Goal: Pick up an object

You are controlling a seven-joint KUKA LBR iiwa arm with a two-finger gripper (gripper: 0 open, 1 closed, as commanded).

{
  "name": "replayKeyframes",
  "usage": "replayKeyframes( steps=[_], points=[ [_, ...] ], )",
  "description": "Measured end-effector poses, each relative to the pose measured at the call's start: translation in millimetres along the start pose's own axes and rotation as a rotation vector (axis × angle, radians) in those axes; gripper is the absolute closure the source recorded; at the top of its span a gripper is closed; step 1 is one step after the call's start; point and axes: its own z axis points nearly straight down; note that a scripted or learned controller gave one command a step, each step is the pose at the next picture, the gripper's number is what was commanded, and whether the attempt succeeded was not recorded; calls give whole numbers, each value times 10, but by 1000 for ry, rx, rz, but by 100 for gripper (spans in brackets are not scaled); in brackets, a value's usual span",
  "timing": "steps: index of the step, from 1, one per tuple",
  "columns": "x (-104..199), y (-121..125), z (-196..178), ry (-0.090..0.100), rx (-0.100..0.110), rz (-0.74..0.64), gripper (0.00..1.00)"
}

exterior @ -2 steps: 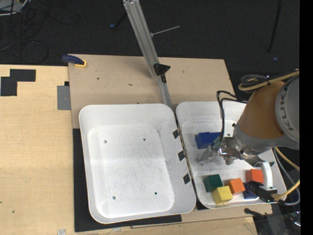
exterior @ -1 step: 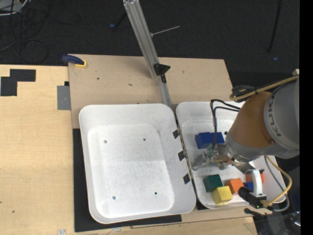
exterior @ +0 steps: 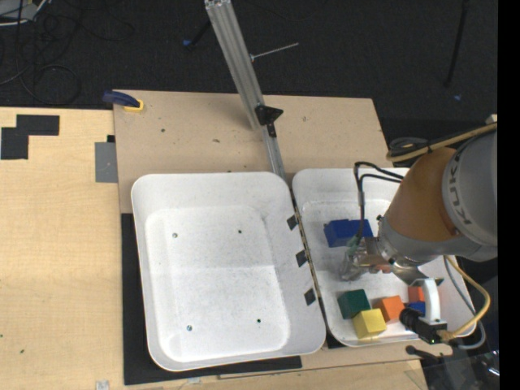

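Observation:
My gripper [exterior: 353,265] reaches down into the right bin [exterior: 325,192] from the right, below the arm's orange band. A blue block [exterior: 344,231] lies just above and left of it, partly behind the fingers. A dark green block [exterior: 353,302] and a yellow block [exterior: 370,322] sit near the bin's front edge, below the gripper. An orange block [exterior: 392,307] lies to their right, with a small red and blue piece [exterior: 416,296] beside it. Nothing is visibly held between the fingers.
The left bin [exterior: 213,270] stands beside the right one, with black clips along the shared rim. A slanted metal rail [exterior: 240,67] rises behind the bins. The arm's bulk covers the right bin's right side.

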Motion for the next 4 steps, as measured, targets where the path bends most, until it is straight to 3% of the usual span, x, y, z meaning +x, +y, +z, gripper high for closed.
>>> replayKeyframes(
  steps=[3,4],
  points=[
    [-197,30,-1352,-5,-5,-8,100],
    [273,168,-1427,-2,-1,-13,100]
  ],
)
